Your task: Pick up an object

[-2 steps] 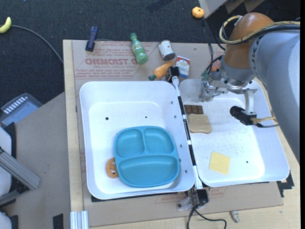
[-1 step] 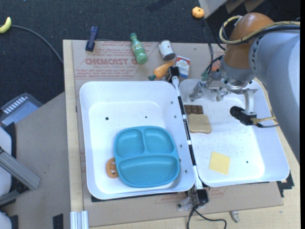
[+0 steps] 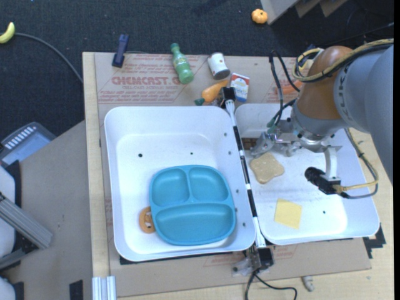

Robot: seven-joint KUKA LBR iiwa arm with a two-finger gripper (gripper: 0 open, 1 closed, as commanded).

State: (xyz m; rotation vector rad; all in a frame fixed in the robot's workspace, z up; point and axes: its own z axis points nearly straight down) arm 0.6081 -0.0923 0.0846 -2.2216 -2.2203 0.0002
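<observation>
The toast slice [image 3: 267, 167] lies flat in the right bin [image 3: 359, 224], close to its left wall and just under the gripper [image 3: 275, 144], whose grasp state I cannot tell. It looks light, thin and rigid, likely slippery plastic, so pinching across its edges seems best. The yellow cheese square [image 3: 288, 214] lies nearer the front edge, flatter still. The blue divided plate [image 3: 190, 204] sits in the left bin [image 3: 125, 142].
</observation>
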